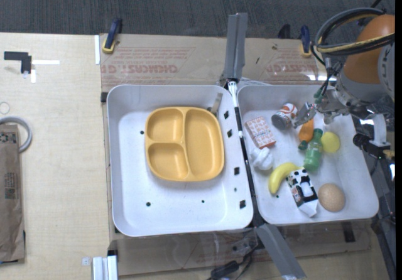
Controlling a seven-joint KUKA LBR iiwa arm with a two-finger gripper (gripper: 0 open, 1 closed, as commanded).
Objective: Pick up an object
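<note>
- Here, the gripper hangs over the right bin, at its upper part, just beside a small can and an orange carrot; whether the claw is released or clenched, I cannot tell.
- Nearby lie a green bottle, lemon, banana and egg.
- The left bin holds a yellow divided plate.

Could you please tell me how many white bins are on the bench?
2: the left bin holds a yellow divided plate; the right bin holds the small objects.
</note>
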